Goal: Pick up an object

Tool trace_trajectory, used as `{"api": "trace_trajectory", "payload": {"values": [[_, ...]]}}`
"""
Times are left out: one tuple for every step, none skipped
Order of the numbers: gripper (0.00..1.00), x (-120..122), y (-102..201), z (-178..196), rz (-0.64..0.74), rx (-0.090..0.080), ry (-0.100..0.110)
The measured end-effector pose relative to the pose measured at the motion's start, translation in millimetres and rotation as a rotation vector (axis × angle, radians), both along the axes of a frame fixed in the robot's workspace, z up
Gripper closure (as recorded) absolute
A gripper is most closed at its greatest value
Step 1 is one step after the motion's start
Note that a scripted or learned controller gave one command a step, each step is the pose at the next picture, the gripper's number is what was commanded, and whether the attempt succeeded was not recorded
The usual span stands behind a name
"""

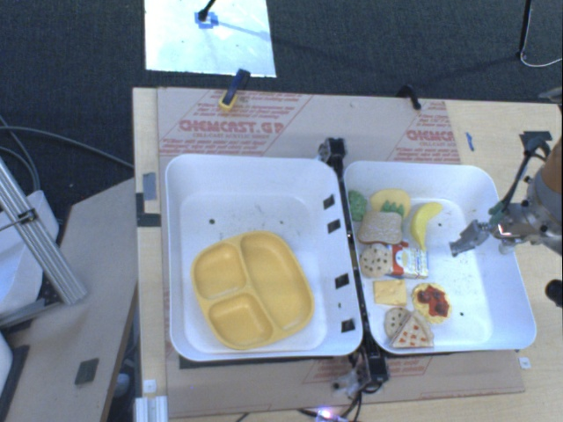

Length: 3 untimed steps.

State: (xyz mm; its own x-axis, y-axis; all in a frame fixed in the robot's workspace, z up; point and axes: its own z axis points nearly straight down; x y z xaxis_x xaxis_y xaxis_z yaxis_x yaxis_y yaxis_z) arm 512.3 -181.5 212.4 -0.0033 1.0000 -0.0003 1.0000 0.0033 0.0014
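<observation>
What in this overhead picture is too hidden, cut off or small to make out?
- Arm: cut off by the picture's right edge; only its wrist end shows.
- Tool: small and blurred over the right bin, so its grip is unreadable.
- Green toy: partly tucked against the bin's wall; its kind is unclear.
- Toy packet: its print is too small to read.

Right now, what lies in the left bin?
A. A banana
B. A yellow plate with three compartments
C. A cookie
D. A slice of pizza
B: the yellow plate with three compartments lies in the left bin, while the toy foods sit in the right bin.
</observation>
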Motion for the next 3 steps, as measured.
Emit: {"api": "trace_trajectory", "payload": {"values": [[0.0,-29,-26,-92,-0.006,0.002,0.008],[0.0,-24,-26,-126,-0.004,-0.002,-0.005],[0.0,1,-25,-100,0.002,-0.002,-0.004]]}}
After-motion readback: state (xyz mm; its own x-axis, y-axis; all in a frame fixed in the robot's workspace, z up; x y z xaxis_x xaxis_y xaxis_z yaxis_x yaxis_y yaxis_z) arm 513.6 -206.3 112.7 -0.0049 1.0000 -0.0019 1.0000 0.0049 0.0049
